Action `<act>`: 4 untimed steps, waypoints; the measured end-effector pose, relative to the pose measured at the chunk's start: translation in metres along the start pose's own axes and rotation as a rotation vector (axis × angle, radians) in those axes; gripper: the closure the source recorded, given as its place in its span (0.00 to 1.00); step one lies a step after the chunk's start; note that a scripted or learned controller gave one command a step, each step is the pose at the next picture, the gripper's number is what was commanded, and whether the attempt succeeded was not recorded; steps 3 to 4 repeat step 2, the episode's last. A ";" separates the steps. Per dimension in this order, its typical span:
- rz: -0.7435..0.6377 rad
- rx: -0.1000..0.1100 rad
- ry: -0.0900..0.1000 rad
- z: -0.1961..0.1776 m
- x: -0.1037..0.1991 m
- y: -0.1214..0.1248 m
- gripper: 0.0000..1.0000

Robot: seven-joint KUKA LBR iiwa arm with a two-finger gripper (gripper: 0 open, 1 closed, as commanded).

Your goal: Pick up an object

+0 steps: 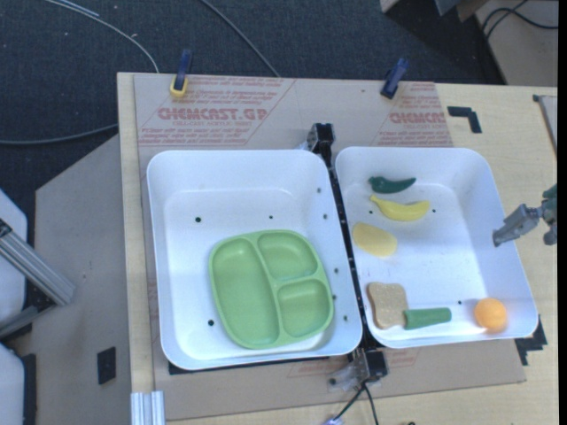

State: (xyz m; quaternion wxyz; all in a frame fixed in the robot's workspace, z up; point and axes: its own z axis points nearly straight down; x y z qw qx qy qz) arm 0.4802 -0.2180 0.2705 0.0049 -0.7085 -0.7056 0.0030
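Gripper [516,226] at the right rim of the right bin [461,159], with nothing between its fingers.

Whether it is spread or pressed together, I cannot tell. The right bin holds a dark green pepper [392,184], a yellow banana [400,208] just below it, a pale yellow lemon-like piece [375,240], a slice of bread [386,304] touching a green cylinder [428,317], and an orange [491,314] in the near right corner. The left bin [177,202] holds a green divided plate [270,286]. Both bins sit on the desk [142,237].

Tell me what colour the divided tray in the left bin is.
Light green divided tray, seen in the camera view.
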 end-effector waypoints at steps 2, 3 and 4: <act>-0.004 -0.006 0.000 0.047 0.011 0.003 0.00; -0.004 -0.006 0.000 0.047 0.011 0.003 0.00; -0.004 -0.006 0.000 0.047 0.011 0.003 0.00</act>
